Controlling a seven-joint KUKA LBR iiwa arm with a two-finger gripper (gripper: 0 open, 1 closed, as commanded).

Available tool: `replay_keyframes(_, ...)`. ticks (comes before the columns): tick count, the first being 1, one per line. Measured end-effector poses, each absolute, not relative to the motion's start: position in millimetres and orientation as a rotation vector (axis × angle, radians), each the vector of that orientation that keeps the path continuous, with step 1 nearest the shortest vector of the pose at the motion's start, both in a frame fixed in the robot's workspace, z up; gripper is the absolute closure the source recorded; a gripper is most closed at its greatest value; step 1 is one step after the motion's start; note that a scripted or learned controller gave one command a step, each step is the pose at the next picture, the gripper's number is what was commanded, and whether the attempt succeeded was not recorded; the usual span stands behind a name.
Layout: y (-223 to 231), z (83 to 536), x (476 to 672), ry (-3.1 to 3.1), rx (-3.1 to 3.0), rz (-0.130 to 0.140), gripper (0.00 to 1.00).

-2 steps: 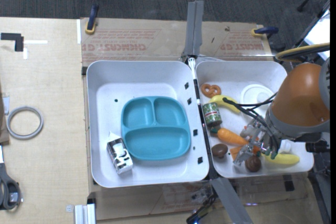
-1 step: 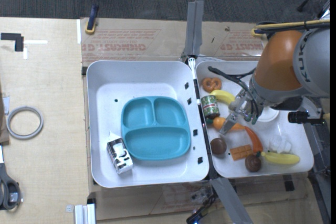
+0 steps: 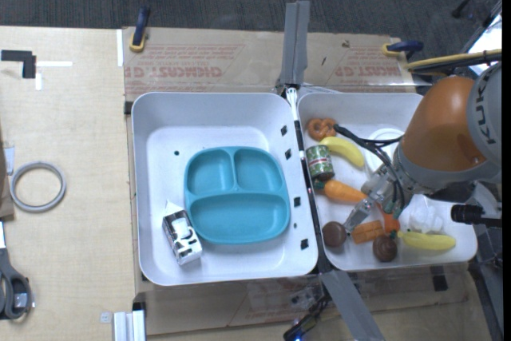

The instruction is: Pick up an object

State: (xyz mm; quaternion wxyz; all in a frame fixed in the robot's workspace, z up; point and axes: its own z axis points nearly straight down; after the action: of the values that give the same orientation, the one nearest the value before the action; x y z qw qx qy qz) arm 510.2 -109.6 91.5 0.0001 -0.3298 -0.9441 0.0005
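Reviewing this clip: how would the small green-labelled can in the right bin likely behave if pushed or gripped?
The can seems to lie on its side, so a push would probably roll it. Its rigid, smooth wall may slip in a pinch. The banana and carrot close by could stop it.

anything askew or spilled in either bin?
No spills. The small box in the left bin sits crooked, beside the front-left corner of the blue tray. The can in the right bin looks tilted. The rest is loose toy food around the gripper.
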Motion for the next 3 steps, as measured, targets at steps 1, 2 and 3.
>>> replay_keyframes(1,-98.9,93.9,479.2,-2.970,-1.057,0.008,0.00)
replay_keyframes(2,-97.7,101.9,479.7,-2.970,-1.053,0.005,1.00)
replay_keyframes(3,-62.6,222.0,517.4,-2.933,-1.131,0.002,1.00)
